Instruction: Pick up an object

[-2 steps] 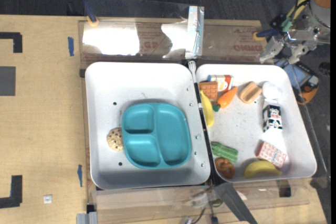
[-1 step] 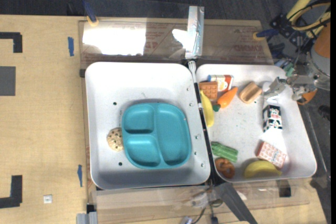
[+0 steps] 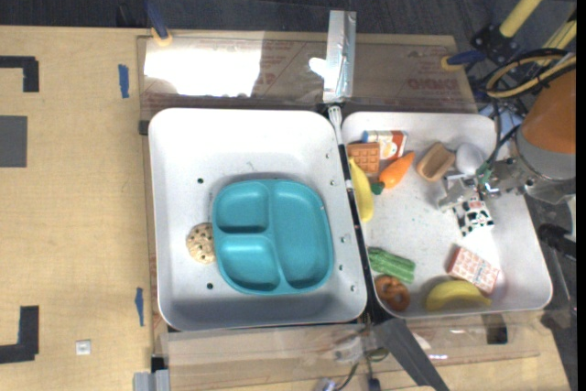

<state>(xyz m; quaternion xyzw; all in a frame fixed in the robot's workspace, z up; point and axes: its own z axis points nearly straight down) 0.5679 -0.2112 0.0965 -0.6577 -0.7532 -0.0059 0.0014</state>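
The arm reached in from the right, its end effector (image 3: 469,190) low over the right bin (image 3: 526,238) above a black-and-white spotted toy (image 3: 476,219); whether its grip was open or closed couldn't be made out. The wooden table (image 3: 73,197) carried both bins, the left bin (image 3: 174,142) holding a teal divided tray (image 3: 272,235) and a cookie (image 3: 200,242). The orange-banded wrist (image 3: 556,128) ran off the right edge.

From the right the grey arm (image 3: 549,162) with its orange band (image 3: 557,119) leans in low, wrist bent toward the left, and its metal end effector (image 3: 465,193) hangs pointed downward, too small and cluttered for me to read.
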